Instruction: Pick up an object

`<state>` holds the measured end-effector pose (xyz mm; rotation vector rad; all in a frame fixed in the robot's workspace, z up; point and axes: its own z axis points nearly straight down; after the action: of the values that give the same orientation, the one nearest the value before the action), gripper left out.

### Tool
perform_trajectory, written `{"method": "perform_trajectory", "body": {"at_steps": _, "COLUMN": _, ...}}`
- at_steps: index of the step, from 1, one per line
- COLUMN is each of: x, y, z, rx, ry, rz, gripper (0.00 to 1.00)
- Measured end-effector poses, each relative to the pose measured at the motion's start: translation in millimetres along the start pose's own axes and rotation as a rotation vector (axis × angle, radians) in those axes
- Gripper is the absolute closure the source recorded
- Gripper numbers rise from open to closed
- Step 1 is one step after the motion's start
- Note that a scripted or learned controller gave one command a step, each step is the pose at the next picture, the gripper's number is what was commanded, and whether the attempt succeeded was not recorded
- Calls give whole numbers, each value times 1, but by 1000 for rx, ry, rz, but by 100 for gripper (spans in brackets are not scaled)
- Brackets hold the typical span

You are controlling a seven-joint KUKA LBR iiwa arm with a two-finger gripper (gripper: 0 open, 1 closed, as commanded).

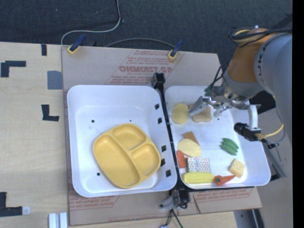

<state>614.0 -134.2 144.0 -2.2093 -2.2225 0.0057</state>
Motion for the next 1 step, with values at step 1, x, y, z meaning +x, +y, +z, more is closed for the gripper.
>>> {"method": "perform_trajectory", "body": {"at_steps": 1, "x": -42, "y": 34, "z": 61, "rx": -11, "ry": -6, "rz": 6, "gripper": 0}}
